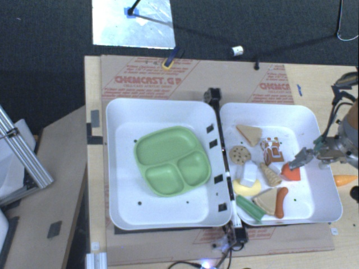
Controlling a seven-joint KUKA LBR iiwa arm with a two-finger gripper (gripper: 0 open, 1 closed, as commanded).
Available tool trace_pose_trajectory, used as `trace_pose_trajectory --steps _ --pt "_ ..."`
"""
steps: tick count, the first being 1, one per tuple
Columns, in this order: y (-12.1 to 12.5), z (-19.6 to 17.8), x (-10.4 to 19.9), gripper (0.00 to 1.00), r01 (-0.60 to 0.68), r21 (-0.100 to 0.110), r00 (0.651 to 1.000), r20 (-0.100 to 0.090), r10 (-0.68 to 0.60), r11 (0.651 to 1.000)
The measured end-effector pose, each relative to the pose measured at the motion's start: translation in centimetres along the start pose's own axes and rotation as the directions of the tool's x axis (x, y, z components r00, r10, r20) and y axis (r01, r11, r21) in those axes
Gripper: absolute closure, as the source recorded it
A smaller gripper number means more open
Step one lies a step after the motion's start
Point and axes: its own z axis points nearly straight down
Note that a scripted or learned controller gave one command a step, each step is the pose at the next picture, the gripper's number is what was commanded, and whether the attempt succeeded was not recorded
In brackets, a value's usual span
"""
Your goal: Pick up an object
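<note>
Claw (298,160) | over glossy orange-red piece (291,172) | smooth white bin (322,129)

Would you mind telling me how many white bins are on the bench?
2. The left bin holds a green divided plate. The right bin holds a pile of toy food, and the end effector reaches in over its right side.
</note>
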Motion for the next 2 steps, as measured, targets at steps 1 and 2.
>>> trace_pose_trajectory --steps 1,2 --pt "0.3 -0.7 0.1 0.00 0.004 -0.013 1.000 0.004 -0.004 1.000" --pt "1.2 5.1 -0.2 0.00 0.002 -0.010 1.000 0.002 -0.002 1.000"
